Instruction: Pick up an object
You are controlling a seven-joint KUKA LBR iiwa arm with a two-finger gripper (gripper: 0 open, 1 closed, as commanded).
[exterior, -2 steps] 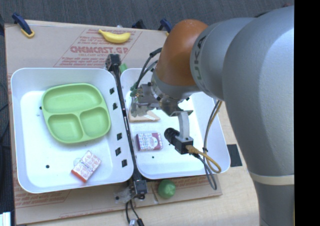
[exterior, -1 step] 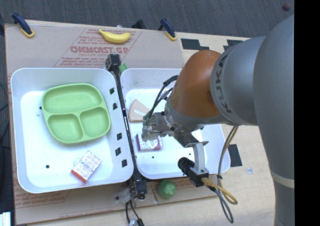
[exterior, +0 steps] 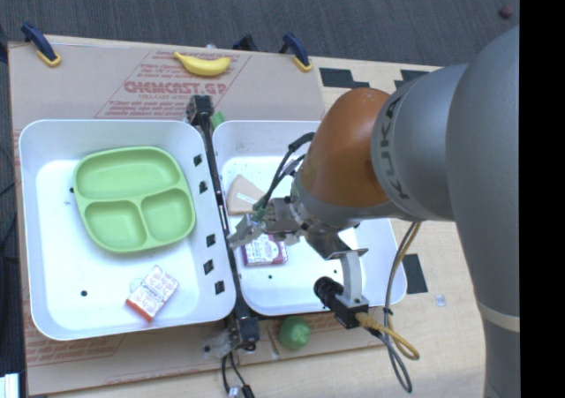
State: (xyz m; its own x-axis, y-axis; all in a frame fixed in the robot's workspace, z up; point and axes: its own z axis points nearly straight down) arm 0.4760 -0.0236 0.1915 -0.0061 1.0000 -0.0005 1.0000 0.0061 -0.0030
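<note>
Camera view: hand [exterior: 252,230] just above pink packet [exterior: 264,251], R bin [exterior: 265,297].

The grey arm [exterior: 459,167] reaches in from the right — orange band above the wrist — with its gripper [exterior: 258,230] pointing down, low.

Pale green divided plate [exterior: 132,198] in a white bin [exterior: 35,211]; yellow banana [exterior: 203,63] on tan cardboard with red lettering [exterior: 168,87]; grey arm [exterior: 459,149] banded orange.
</note>
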